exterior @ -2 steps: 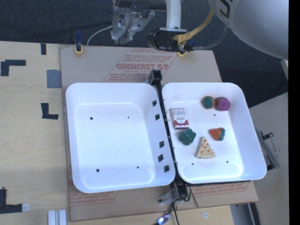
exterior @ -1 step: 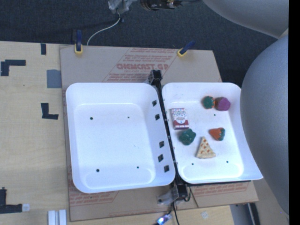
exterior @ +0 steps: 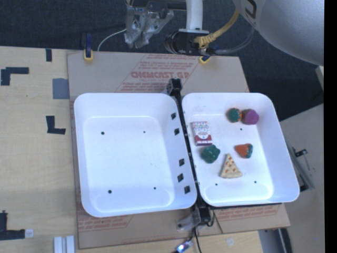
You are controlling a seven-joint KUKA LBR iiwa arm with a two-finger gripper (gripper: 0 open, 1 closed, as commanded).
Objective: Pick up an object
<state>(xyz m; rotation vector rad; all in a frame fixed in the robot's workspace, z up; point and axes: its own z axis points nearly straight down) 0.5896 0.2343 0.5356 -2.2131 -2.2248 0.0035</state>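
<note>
The right bin (exterior: 276,141) holds several small objects: a red and white packet (exterior: 200,133), a dark green toy (exterior: 210,154), a pizza-slice toy (exterior: 230,167), an orange and green toy (exterior: 244,151), a green and orange toy (exterior: 234,115) and a purple toy (exterior: 250,117). My gripper (exterior: 140,31) hangs high at the top of the view, beyond the far edge of the bins, well away from all of them. Nothing shows between its fingers.
The left bin (exterior: 84,141) lies beside the right one, with a black clip strip (exterior: 181,152) along their shared edge. Both rest on a cardboard sheet (exterior: 158,75). A yellow cable (exterior: 221,30) and the large grey arm (exterior: 284,15) fill the top right.
</note>
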